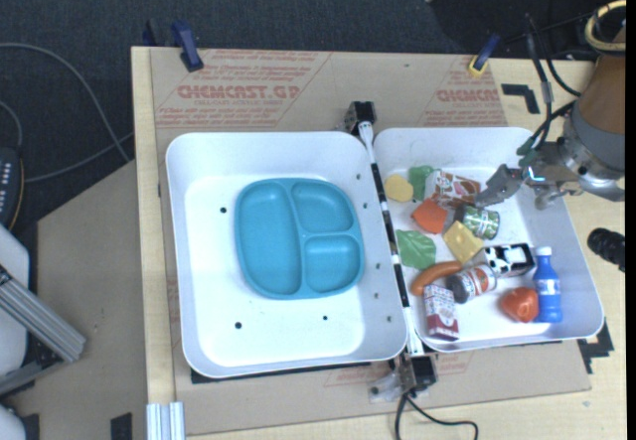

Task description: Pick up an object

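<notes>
A small can (481,222) lies in the right bin (581,259) among crowded toy food, so a clean grip looks hard. The jaws (497,188) hang just above it; I cannot tell their state.

A heap of small toy foods (467,254) lies in the right bin (586,299): a blue bottle (548,286), cans, peppers.

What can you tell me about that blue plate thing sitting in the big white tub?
The blue plate is a light turquoise tray, plastic by its look, with rounded corners and three sunken sections: one long one on the camera's left, two smaller ones on the right. It lies flat, slightly turned, near the middle of the left bin, resting on its floor. Nothing sits in it or touches it otherwise.
</notes>
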Motion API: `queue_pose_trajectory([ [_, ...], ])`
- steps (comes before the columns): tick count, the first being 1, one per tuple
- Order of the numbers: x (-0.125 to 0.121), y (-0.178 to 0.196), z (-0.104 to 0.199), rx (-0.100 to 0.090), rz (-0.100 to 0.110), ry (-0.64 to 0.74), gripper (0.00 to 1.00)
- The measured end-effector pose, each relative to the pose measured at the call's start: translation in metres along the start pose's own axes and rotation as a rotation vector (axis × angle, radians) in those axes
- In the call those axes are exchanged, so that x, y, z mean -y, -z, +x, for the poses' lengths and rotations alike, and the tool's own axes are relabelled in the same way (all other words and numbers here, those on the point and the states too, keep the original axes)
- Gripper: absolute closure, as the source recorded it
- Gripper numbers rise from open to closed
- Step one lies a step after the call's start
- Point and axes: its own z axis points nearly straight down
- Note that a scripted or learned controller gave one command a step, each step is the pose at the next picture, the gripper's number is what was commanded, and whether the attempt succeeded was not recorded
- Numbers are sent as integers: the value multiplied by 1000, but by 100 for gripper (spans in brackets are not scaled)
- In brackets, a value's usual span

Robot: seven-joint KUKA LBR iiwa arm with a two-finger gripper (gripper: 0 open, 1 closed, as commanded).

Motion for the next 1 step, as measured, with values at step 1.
queue_pose_trajectory([
  [1,-1,-149,-30,1,-1,0,0],
])
